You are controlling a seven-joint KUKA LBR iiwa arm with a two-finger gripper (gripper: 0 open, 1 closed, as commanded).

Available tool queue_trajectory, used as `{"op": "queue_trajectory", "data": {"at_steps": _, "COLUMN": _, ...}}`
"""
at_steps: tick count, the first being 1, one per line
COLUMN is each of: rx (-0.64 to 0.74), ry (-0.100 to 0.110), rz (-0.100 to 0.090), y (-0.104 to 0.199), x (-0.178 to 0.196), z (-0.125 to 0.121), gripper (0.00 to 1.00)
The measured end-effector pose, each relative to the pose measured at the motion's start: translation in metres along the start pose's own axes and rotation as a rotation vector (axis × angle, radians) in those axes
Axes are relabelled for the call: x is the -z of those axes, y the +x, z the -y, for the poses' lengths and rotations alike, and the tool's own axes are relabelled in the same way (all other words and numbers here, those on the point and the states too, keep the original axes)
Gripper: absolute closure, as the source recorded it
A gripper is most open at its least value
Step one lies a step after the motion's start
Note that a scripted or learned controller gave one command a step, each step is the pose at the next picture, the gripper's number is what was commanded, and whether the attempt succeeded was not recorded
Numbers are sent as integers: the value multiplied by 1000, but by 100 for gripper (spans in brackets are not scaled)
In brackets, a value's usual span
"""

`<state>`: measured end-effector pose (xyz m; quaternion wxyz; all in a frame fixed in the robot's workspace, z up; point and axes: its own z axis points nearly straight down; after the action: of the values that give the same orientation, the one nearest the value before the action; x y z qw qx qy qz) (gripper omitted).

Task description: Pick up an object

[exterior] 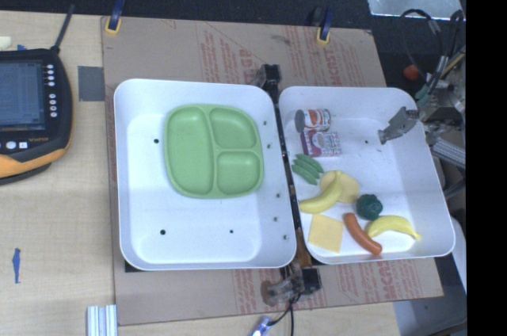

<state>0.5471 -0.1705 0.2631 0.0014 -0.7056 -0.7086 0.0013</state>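
Objects: toy food, all in right bin (428,168), lower-left part, none lifted
Gripper (394,127): over right bin, upper-right area, above bare floor; nothing between fingers; open or closed, cannot tell
Arm (444,108): reaching in from right edge, mostly cut off by frame
Nearest item: can (315,119), lying on side, upper-left of right bin, well apart from gripper
Packet (320,143): purple and white, flat, just below can, touching or nearly so
Beans (307,167): green pods, below packet, by left wall
Banana (326,196): yellow, mid-bin, just right of beans
Broccoli (368,206): dark green, right of banana
Cheese (325,233): yellow square, flat, near front wall, below banana
Sausage (362,234): orange-red, slanted, between cheese and second banana
Banana 2 (393,227): yellow, front right, just below broccoli, end touching sausage or close to it
Left bin (131,168): beside right bin, rims meeting at centre
Plate (213,150): green, three compartments, upper middle of left bin, flat
Pendant (30,111): orange and black, screen up, on bench far left
Clamps (115,13): blue and yellow, on back edge of cardboard sheet
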Motion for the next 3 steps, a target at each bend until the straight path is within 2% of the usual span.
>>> {"op": "queue_trajectory", "data": {"at_steps": 1, "rx": 2, "ry": 2, "rz": 0, "y": 43, "x": -88, "z": 30, "gripper": 0}}
{"op": "queue_trajectory", "data": {"at_steps": 2, "rx": 2, "ry": 3, "rz": 0, "y": 58, "x": -172, "z": 8, "gripper": 0}}
{"op": "queue_trajectory", "data": {"at_steps": 3, "rx": 5, "ry": 0, "rz": 2, "y": 57, "x": -160, "z": 7, "gripper": 100}}
